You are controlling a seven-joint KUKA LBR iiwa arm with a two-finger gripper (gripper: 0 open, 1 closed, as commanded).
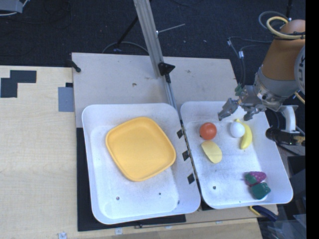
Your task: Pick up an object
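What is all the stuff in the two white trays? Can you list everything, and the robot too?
left bin: 1, white, left half of the bench
right bin: 1, white, right half of the bench
plate: 1, yellow, squarish, in the left bin
tomato: 1, red, upper part of the right bin
egg: 1, white, right of the tomato
banana: 1, yellow, just right of the egg
yellow toy food: 1, pale yellow, below the tomato; kind unclear
purple toy: 1, purple, lower right corner of the right bin
green toy: 1, green, just below the purple toy
metal rail: 1, grey, slanting over the bench's back
arm: 1, grey and orange, at right
gripper: 1, dark, above the egg, fingers spread apart
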